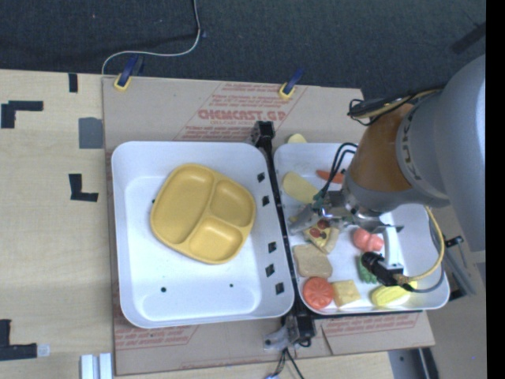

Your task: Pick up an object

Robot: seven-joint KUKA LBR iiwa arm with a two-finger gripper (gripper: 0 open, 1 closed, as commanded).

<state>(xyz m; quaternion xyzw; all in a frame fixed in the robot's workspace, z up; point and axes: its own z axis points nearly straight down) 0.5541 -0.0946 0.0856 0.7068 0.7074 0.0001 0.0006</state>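
The right bin holds several toy foods. Among them are a pale yellow piece, a pizza slice, a tan bread slice, a red tomato round and a yellow cracker square. A pink piece, a green piece and a yellow lemon shape lie nearer the right wall. My gripper is low in this bin, just above the pizza slice and beside the pale yellow piece. The wrist hides part of the bin's middle.
The left bin carries a yellow divided plate. A black divider runs between the bins. An orange strip and a small yellow item lie at the right bin's far end. Cables loop beside the arm.
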